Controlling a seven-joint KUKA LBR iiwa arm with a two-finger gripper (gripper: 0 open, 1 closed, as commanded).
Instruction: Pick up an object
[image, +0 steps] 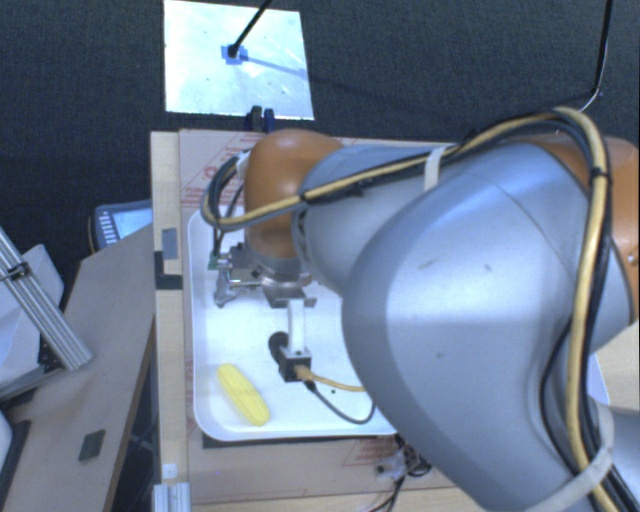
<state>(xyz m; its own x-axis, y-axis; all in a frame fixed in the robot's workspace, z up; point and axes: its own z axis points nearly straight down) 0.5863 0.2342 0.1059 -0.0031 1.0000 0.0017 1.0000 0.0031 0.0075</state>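
Observation:
A yellow ridged object (243, 393), shaped like a small corn cob, lies in the front left corner of the left white bin (203, 330). My gripper (229, 284) hangs over the back left part of that bin, under the orange wrist band (280, 180). It sits well behind the yellow object and apart from it. Nothing shows between the gripper and the bin floor.
My bulky grey arm (480, 300) covers the right side of the view and hides the right bin. A small screen (120, 222) and a metal rail (40, 310) sit off the bench to the left. A shiny sheet (238, 60) lies behind the bins.

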